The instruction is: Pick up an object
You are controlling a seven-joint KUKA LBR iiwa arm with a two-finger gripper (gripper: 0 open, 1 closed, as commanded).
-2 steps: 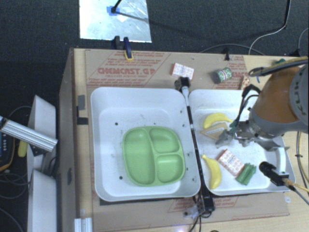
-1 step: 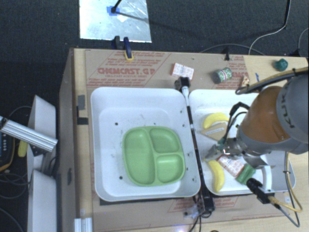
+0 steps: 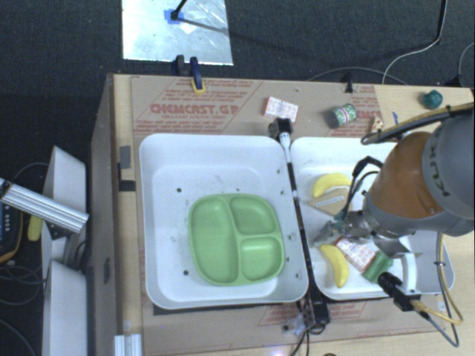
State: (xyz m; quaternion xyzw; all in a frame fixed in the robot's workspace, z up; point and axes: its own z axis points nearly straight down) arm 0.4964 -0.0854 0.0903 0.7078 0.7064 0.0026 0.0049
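Cardboard-topped bench (image 3: pixel 223 106) | left bin (image 3: pixel 159 169): green divided plate (image 3: pixel 236 238); right bin (image 3: pixel 319 154): two bananas (image 3: pixel 330 184), small packet (image 3: pixel 360 252) | gripper (image 3: pixel 345 232) low over the packet; can't tell its state

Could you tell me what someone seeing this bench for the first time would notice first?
Probably the light green divided plate lying alone in the left bin. Next, the grey and orange arm reaching in from the right over the right bin, where two yellow bananas lie beside a small packet.

Even overhead light, soft pic, foil glare.
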